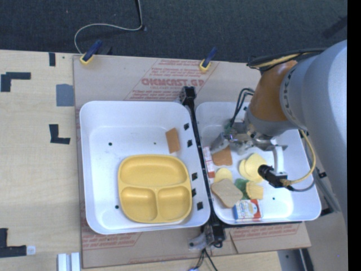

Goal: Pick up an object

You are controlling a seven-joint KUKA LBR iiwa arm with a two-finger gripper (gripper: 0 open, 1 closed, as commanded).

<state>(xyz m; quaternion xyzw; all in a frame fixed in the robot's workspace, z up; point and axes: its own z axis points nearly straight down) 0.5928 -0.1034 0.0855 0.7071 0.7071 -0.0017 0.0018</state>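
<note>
Looking like early days: gripper (234, 141) down over the toy food (232, 186) right of centre, can't tell its grip, nothing lifted.

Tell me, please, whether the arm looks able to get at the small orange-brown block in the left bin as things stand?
Probably yes. The orange-brown block lies alone on the left bin floor, above the yellow tray, nothing covering it. The arm sits over the right bin and must cross the divider.
</note>
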